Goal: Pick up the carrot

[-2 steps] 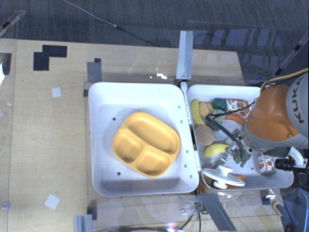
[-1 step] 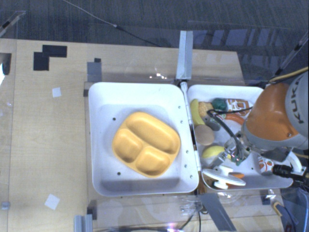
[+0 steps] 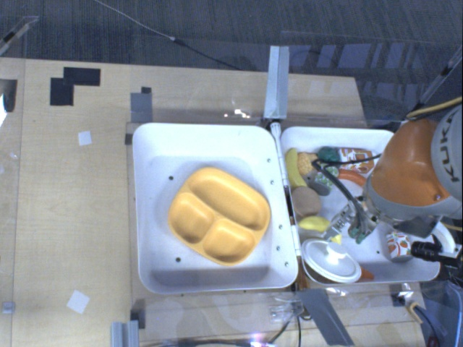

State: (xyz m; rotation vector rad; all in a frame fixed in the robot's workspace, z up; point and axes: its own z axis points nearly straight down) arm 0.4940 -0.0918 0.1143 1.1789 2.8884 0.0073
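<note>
1. The arm (image 3: 416, 172) reaches in from 3 o'clock, its orange band over the right bin (image 3: 318, 134).
2. The gripper (image 3: 352, 223) hangs low in the middle of the right bin; whether its fingers are spread or pressed together cannot be told, as they are small and partly hidden by cables.
3. The carrot (image 3: 352, 170), an orange length, lies at the bin's 12 o'clock side, partly hidden under the arm and a black cable, apart from the gripper.
4. Just at the carrot's 12 o'clock lies a packet (image 3: 347, 154) with a green end.
5. A yellow banana (image 3: 294, 168) lies along the bin's 9 o'clock wall, with a brownish lump (image 3: 307, 202) and a small yellow piece (image 3: 314, 224) toward 6 o'clock from it.
6. A white round dish (image 3: 330, 260) sits at the bin's 7 o'clock corner.
7. The left bin (image 3: 155, 266) bears a yellow three-part tray (image 3: 218, 214) at its centre.
</note>
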